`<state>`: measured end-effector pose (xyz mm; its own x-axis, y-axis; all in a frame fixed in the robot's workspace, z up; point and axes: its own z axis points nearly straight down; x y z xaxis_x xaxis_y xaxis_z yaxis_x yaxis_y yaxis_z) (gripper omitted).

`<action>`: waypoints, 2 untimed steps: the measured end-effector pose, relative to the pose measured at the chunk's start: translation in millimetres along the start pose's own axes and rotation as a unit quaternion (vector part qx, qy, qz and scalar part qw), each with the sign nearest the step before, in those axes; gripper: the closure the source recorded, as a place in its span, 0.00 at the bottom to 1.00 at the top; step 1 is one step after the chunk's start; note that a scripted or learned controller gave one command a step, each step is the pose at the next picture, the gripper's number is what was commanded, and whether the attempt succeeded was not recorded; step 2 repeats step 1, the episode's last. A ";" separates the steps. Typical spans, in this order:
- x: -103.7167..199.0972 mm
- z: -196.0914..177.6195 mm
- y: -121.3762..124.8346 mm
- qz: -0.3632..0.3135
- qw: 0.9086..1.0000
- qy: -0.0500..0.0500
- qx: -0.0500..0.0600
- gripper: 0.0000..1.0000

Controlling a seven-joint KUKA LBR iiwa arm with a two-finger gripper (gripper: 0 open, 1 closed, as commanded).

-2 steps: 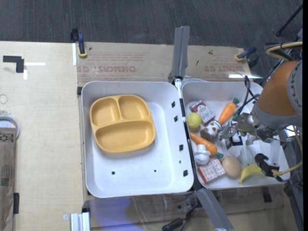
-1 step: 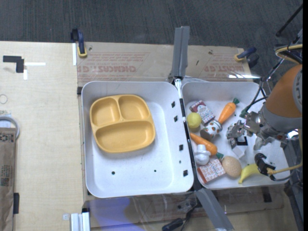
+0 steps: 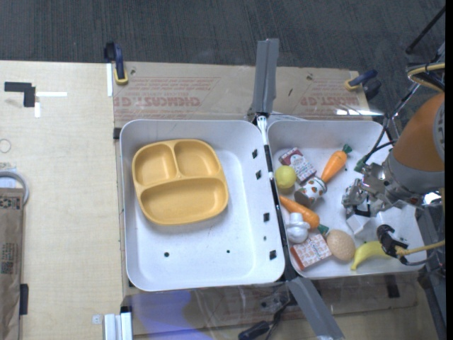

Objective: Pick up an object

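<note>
1. I saw a curved yellow banana [image 3: 369, 253] just below the gripper [image 3: 361, 198], lying in the right bin [image 3: 322, 127].
2. I could not tell how the fingers stood.
3. Left of the gripper lay two carrots [image 3: 334, 165], an egg [image 3: 340, 245] and a lemon [image 3: 285, 177].
4. The left bin [image 3: 191, 268] held a yellow divided plate [image 3: 180, 180].

Yellow tray [image 3: 181, 181] left, toy food [image 3: 311, 211] right
</note>
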<state>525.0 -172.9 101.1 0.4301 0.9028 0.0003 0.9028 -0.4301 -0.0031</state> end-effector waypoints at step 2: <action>26.4 -139.2 0.5 0.000 1.000 -0.002 0.000 1.00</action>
